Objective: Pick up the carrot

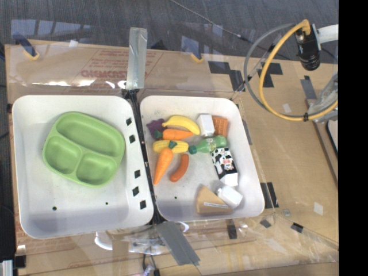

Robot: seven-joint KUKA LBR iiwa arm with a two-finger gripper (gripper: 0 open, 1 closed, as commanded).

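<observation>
Faint red print is showing through the clear film on the cardboard sheet (103, 68) lying along the far edge of my bench, just behind the left bin (23, 171); I am finding the letters too blurred to read. The cow-patterned milk carton (224, 163) in the right bin (253, 188) is bearing no legible wording.

A black cylinder (309, 50) hangs off a white fitting (325, 33), with a yellow hose (270, 91) looping out from its top beside thin grey cables (253, 56), and a grey bracket (325, 99) sits just below.
</observation>
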